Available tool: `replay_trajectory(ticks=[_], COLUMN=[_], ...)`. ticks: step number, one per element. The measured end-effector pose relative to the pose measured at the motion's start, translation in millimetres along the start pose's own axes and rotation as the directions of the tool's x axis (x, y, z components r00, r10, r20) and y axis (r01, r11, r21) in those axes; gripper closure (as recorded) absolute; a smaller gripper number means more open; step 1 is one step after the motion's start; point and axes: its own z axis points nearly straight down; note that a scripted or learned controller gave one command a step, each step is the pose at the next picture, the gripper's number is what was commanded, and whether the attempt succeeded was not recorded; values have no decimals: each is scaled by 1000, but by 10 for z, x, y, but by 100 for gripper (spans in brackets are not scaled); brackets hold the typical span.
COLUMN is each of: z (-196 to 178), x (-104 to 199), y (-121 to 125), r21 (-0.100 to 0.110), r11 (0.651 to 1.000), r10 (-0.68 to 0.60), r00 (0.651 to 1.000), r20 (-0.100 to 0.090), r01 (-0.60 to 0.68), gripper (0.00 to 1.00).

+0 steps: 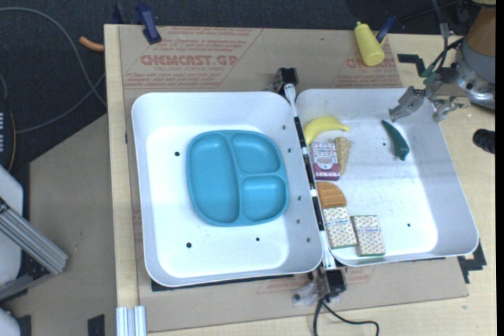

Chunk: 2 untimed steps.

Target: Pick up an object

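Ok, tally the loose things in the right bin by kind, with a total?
Banana: 1
Teal piece: 1
Cone: 1
Pink packet: 1
Brown biscuit-like piece: 1
Small boxes: 2
Total: 7

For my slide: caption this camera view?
Gripper hovers over right bin near teal object; blue tray fills left bin.

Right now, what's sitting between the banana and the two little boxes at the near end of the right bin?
In the camera view, between the banana and the two boxes lie a pink packet, an ice-cream cone and an orange biscuit.
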Motion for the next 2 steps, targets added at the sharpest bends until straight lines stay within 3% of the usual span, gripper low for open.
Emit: replay_trajectory(ticks=[1, 2], z=[1043, 931], x=[-71, -86], y=[-2, 5], r21=[2, 0], r11=[1000, 1000], r10=[-3, -4], r00=[1000, 1000], r20=[-7, -1], r01=[3, 4], gripper=[0, 100])
